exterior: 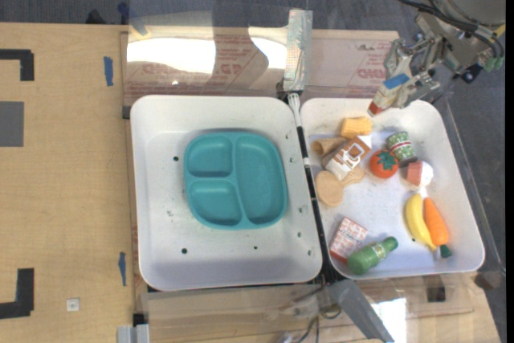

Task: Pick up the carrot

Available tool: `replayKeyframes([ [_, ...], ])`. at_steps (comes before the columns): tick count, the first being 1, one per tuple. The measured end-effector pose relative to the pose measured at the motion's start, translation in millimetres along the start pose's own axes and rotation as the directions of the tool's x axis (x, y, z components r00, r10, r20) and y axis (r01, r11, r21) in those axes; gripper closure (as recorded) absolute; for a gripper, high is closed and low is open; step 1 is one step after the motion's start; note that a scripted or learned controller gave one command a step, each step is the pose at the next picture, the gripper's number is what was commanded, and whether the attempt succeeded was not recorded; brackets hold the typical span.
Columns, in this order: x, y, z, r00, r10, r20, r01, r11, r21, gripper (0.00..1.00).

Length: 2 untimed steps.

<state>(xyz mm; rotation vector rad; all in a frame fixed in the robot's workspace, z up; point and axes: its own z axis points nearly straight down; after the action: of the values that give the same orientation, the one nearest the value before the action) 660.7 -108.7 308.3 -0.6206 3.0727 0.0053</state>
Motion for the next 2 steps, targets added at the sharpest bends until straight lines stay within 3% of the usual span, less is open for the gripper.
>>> replayKeyframes([
  [1, 23.6, -71.6, 40.6, 0.989, -0.15, -0.005, 0.15, 0.989, 0.001, 1.0],
  [2, 48.3, -105.2, -81.6, 0.981, -0.196, 0.006, 0.196, 0.981, 0.016, 1.0],
])
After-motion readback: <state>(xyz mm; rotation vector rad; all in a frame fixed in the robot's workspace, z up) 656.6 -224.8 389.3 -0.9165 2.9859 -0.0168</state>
